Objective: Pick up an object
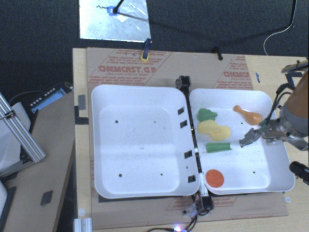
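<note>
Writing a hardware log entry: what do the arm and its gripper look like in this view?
The grey arm enters from the right with an orange-tan band above its wrist. Dark cables loop beside it. It ends in a small dark grey metal gripper above the right white bin.

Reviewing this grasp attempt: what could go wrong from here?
The gripper sits above bare floor of the right bin, between the green stick and the orange drumstick, so closing here may catch nothing. The yellow piece touches the green leafy piece; a grasp there could drag both.
</note>
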`<state>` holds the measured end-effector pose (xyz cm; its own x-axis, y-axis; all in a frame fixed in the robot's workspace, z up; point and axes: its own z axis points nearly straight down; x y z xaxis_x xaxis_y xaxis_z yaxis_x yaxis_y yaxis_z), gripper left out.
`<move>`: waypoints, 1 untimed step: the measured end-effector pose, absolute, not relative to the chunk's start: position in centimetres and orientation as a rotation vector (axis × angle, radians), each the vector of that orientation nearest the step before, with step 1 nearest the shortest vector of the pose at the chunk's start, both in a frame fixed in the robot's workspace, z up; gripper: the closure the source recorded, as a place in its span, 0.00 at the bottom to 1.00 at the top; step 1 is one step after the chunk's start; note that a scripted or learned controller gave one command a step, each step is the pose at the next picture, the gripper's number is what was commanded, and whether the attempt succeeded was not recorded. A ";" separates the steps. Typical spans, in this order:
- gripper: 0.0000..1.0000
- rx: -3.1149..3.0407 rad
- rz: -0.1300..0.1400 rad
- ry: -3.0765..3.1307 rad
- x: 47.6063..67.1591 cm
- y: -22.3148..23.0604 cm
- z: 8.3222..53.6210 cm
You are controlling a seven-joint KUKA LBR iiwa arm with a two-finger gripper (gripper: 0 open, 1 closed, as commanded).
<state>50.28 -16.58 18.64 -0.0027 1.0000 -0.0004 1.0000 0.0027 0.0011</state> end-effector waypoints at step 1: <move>1.00 2.213 0.004 2.224 50.4 -16.6 19.7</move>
